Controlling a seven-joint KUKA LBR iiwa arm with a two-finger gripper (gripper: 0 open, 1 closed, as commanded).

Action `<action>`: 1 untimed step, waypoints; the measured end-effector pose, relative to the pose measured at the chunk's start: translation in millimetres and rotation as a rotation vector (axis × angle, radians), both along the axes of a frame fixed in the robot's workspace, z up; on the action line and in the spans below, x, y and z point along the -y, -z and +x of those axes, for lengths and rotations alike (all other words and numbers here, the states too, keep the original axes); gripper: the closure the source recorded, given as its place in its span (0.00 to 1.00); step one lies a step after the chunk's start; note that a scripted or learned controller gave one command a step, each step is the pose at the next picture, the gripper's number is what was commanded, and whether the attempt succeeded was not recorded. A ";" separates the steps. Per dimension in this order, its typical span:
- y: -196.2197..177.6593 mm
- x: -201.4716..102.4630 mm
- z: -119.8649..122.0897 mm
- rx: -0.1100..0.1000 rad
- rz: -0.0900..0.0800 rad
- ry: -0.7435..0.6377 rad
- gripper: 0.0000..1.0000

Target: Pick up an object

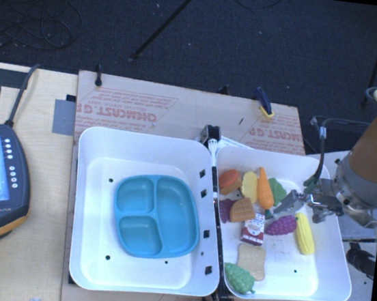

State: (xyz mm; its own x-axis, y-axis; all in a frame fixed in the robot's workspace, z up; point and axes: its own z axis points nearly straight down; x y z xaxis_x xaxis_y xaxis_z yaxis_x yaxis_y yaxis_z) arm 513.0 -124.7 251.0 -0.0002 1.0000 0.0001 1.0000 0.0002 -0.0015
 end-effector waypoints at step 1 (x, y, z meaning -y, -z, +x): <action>127.6 4.4 63.1 -0.007 0.002 -0.004 0.00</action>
State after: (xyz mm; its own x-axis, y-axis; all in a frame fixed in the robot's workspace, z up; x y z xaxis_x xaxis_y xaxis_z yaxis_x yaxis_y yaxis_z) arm 576.2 -129.2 123.4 -0.0042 1.0000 0.0019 1.0000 0.0043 -0.0083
